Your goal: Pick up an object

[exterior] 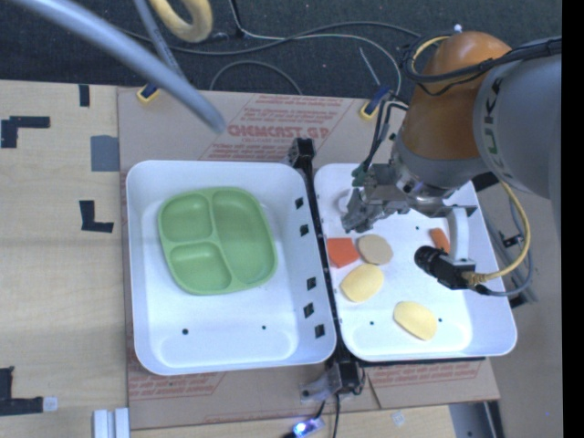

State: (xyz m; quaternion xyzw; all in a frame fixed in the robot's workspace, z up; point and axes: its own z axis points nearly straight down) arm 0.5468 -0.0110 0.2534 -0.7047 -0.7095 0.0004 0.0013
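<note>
Right bin (493, 340) holding a handful of small pieces. Tan oval piece (374, 249) lying flat, long axis running roughly left-right, just near of the end effector (358, 210) and a touch to its right, apart from it as far as visible. Orange flat piece (342, 253) just left of the tan one, yellow lump (362, 283) right below it, tilted with its long axis rising toward the right. Second yellow lump (415, 320) nearer still, slanting the other way. End effector hanging low over the far-left part of that bin; can't tell how wide it stands, too dark and cluttered. Left bin (151, 327) carrying a green divided plate (217, 240).
</note>
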